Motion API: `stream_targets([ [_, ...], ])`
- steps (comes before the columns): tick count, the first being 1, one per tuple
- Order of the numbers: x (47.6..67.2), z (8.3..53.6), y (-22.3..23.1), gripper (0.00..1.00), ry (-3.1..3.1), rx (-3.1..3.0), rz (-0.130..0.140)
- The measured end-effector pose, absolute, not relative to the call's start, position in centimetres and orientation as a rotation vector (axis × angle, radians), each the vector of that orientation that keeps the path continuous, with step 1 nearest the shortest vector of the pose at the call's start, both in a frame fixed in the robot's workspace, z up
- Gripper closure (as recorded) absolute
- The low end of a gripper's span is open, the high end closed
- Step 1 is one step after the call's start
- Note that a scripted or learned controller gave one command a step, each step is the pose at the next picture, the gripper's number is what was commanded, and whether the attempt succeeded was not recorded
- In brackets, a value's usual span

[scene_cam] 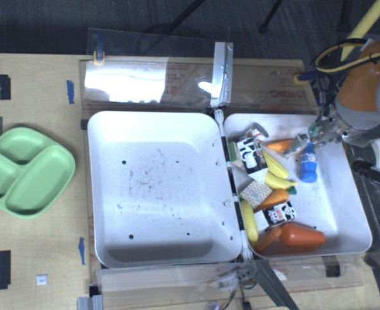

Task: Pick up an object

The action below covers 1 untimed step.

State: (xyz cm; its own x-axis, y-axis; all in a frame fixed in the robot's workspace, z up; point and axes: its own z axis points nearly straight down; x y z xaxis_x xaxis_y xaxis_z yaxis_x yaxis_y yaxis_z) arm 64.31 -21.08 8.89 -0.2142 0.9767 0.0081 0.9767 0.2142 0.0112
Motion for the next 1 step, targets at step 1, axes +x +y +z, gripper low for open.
stream_targets([
  [1, 64.32, 9.87, -21.32, 1.0, 2.443, 1.965, 0.014],
])
